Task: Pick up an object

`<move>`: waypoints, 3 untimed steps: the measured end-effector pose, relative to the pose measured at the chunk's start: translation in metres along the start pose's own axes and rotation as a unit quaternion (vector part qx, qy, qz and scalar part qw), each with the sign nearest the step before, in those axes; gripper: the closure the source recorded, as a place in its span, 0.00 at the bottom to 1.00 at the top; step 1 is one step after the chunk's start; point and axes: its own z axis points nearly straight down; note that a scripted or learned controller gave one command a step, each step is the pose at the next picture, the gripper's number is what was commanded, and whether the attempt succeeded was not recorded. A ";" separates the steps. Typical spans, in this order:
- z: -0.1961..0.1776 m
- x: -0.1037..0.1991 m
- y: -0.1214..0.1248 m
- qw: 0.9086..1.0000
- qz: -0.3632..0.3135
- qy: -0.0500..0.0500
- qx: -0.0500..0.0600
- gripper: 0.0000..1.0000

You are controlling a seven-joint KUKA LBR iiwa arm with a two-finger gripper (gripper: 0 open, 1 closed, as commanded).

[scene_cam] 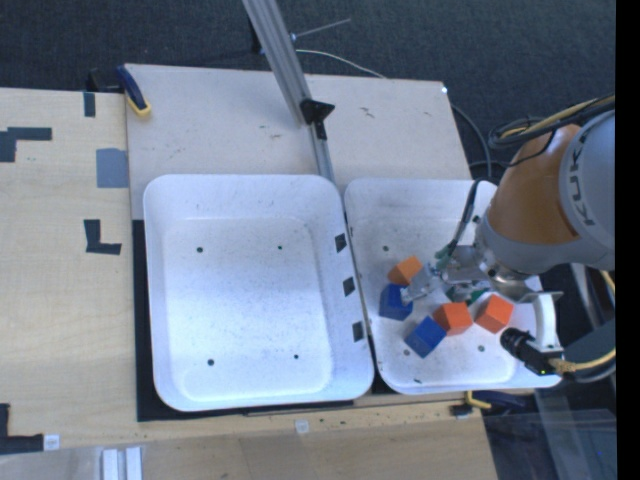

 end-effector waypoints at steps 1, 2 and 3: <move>0.067 0.019 0.028 1.000 -0.001 -0.002 -0.005 0.00; 0.055 0.018 0.027 1.000 0.000 -0.001 -0.004 1.00; 0.056 0.018 0.027 1.000 0.000 -0.001 -0.003 0.00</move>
